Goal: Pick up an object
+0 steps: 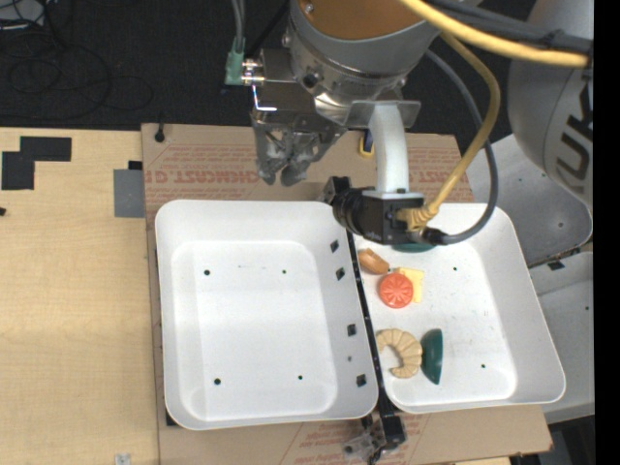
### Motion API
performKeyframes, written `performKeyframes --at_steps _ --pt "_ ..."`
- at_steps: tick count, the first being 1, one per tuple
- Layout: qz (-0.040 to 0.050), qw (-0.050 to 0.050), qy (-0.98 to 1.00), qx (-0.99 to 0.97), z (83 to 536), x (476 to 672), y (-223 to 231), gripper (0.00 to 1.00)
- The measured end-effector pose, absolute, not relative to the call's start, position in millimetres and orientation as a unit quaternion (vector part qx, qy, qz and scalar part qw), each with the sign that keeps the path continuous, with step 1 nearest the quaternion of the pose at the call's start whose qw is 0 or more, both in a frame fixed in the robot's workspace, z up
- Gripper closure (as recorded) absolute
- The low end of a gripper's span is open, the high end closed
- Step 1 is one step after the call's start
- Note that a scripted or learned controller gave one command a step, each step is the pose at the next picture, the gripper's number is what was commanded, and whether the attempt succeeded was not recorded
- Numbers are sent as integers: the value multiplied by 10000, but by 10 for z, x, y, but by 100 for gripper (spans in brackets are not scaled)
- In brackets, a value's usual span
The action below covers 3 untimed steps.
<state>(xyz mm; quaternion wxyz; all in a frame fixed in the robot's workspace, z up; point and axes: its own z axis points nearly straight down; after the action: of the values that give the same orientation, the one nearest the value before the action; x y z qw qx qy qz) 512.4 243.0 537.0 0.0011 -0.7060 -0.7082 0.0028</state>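
Observation:
My gripper hangs above the back rim of the left bin, near the cardboard behind it. Its grey fingers are drawn together with nothing between them. The right bin holds the objects: a small brown oval piece, a red-orange round piece lying against a yellow wedge, a beige croissant shape and a dark green piece beside it. A teal item is partly hidden under a black fitting on the arm.
A yellow cable and black hoses loop from the arm over the right bin's back corner. A ridge with black clips divides the two bins. Tan bench surface lies to the left.

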Motion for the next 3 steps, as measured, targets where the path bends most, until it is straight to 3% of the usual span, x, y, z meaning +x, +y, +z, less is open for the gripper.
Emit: performKeyframes --at_steps 1,3 --pt "22 3 -7071 -7071 5368 5264 2328 100" --pt "13 7 -7079 -7063 5380 5126 2430 100"
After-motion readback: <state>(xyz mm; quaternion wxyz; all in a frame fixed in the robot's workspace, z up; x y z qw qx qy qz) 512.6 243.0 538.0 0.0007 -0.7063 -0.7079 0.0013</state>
